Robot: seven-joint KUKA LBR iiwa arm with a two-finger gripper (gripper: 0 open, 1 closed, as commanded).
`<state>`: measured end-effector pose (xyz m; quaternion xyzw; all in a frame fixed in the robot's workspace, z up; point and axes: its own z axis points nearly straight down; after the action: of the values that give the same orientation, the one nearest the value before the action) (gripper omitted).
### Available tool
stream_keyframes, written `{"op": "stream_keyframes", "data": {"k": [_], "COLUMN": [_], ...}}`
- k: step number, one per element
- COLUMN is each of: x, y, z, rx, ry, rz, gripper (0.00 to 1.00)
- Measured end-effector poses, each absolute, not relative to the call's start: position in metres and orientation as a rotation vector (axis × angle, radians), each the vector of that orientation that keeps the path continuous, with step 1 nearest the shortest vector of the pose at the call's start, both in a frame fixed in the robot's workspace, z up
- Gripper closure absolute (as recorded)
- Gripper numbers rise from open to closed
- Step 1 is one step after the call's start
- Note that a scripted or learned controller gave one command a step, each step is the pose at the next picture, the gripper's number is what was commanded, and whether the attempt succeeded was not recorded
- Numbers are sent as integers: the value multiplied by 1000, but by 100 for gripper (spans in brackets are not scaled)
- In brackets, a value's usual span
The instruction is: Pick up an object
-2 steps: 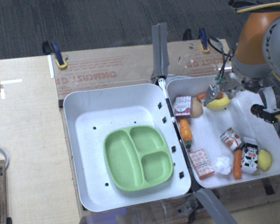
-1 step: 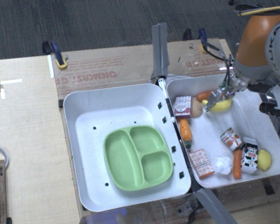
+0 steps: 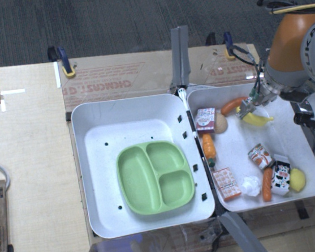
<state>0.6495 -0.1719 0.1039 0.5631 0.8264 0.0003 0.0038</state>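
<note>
The left bin [image 3: 95, 176] carries just a green divided plate [image 3: 155, 177], probably as a drop spot. The right bin [image 3: 312, 155] crowds the pickable items: cartons, carrots, a lemon. At its far edge the tool [image 3: 253, 105] sits low just above a banana [image 3: 256, 119], apparently its target; its opening I cannot tell.

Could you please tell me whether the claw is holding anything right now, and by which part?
It cannot be told: the claw sits low over the yellow toy banana in the right white bin.
</note>
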Motion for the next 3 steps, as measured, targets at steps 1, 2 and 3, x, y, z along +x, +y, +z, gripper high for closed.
{"op": "stream_keyframes", "data": {"k": [1, 2, 3], "x": [659, 658, 657], "y": [-175, -175, -175], "z": [93, 93, 101], "rx": [1928, 1932, 1934], "ry": [2477, 2479, 2482], "rz": [0, -3, -6], "gripper": [100, 0, 100]}}
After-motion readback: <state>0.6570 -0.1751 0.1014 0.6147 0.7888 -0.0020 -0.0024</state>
